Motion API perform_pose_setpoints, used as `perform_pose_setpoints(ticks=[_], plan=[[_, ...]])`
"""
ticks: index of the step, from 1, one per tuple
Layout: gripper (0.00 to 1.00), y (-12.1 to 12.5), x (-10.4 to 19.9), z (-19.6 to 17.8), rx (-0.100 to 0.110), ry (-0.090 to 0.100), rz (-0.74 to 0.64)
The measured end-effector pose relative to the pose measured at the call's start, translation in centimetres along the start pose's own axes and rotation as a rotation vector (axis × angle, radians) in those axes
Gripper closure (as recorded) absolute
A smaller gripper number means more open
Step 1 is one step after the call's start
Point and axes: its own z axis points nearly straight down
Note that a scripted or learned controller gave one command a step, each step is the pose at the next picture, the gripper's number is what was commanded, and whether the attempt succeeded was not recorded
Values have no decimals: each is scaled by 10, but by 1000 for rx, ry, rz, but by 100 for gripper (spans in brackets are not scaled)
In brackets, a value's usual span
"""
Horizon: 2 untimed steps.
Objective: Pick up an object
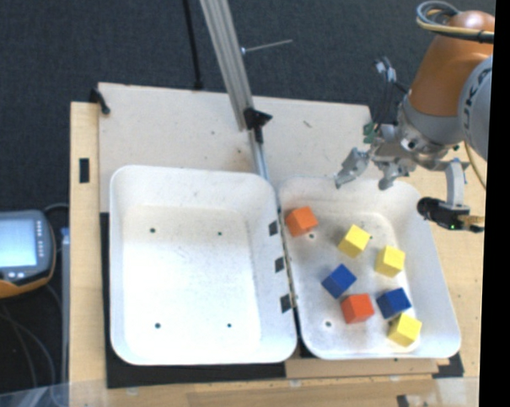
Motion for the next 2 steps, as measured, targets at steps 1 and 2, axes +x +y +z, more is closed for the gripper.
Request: perform_pose_setpoints(ticks=[1,2], plan=[[0,-1,-46,101,6,1,9],[0,-72,-58,149,0,4,9]])
